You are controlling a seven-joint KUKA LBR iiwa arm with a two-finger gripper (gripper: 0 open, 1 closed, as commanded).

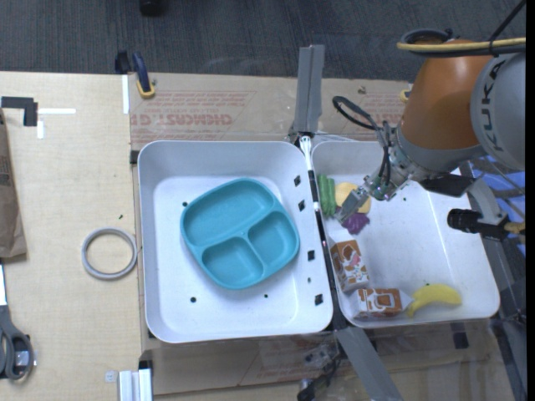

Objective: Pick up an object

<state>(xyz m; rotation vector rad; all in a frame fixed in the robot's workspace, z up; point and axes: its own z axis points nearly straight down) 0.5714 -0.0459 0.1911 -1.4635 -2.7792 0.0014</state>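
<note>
Camera view, from above at a slant. Two shallow white bins sit side by side on the worktop [67, 182]. The left bin [159, 249] holds one teal divided plate [240, 232], three compartments, lying flat and a little skewed to the bin walls.

The right bin [456, 257] holds the loose items. Along its left wall, near the top: a green object [325, 194], long and narrow, lying just beside a pale yellow piece [344, 195]. Just below these, a small purple item [356, 222]. Lower along the same wall, a small printed carton [351, 263], and below it a second carton, brown and white [380, 302], near the front wall. A yellow banana [435, 296] lies to the right of that carton, close to the front right corner.

The arm [451, 98] reaches in from the right, its orange band over the bin's upper right area. The tool [359, 200] is low in the upper left part of the right bin, tip directly over the yellow piece and the purple item, apparently touching or nearly touching them. Cannot tell how the tool is set, nor whether anything is gripped.

Off the bins, on the worktop to the left: a grey tape ring [109, 252]. Scissors [15, 349] at the lower left edge.
</note>
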